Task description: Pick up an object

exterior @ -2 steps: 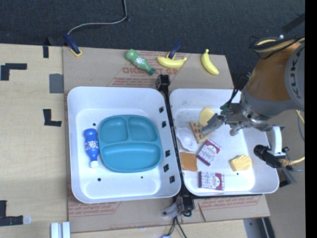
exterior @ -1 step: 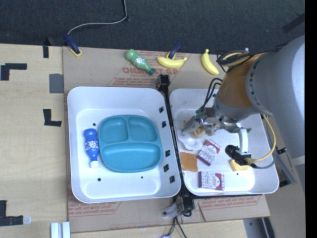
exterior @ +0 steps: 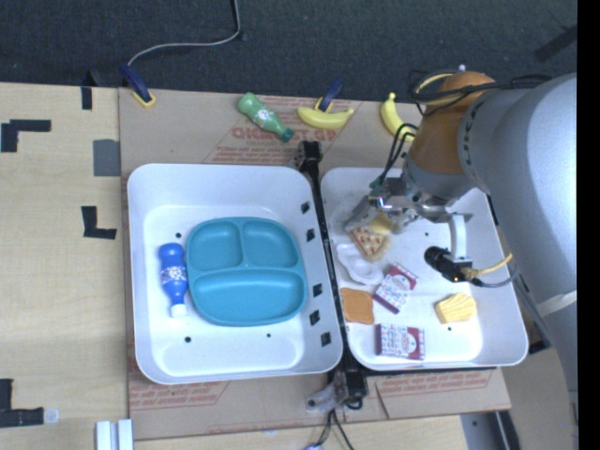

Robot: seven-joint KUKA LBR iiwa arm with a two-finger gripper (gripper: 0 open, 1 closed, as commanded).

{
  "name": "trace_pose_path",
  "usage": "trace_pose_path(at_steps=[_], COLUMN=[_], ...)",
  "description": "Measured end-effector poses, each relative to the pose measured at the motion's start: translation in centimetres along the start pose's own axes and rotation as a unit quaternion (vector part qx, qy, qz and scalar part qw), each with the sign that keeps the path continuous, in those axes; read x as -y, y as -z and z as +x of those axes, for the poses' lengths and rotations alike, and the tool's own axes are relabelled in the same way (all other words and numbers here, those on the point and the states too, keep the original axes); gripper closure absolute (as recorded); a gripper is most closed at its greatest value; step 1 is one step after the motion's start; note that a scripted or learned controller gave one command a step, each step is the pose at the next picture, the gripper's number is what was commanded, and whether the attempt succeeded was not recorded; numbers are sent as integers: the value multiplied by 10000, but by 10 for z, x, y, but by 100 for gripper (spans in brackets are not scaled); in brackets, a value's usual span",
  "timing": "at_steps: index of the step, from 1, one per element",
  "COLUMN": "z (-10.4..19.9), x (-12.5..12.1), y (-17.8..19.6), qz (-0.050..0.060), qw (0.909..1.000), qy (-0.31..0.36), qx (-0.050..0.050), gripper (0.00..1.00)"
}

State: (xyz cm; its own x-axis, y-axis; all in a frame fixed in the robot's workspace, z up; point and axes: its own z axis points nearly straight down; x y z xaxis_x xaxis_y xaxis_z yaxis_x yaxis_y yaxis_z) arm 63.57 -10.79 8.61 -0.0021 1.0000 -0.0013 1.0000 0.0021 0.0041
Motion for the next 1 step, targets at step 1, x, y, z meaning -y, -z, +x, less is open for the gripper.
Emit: trace_pose_path(at_steps=[1], z=[0], x=[0], y=[10], qz=[-3], qw=[10000], qy=[2], qx=[4], gripper=[100])
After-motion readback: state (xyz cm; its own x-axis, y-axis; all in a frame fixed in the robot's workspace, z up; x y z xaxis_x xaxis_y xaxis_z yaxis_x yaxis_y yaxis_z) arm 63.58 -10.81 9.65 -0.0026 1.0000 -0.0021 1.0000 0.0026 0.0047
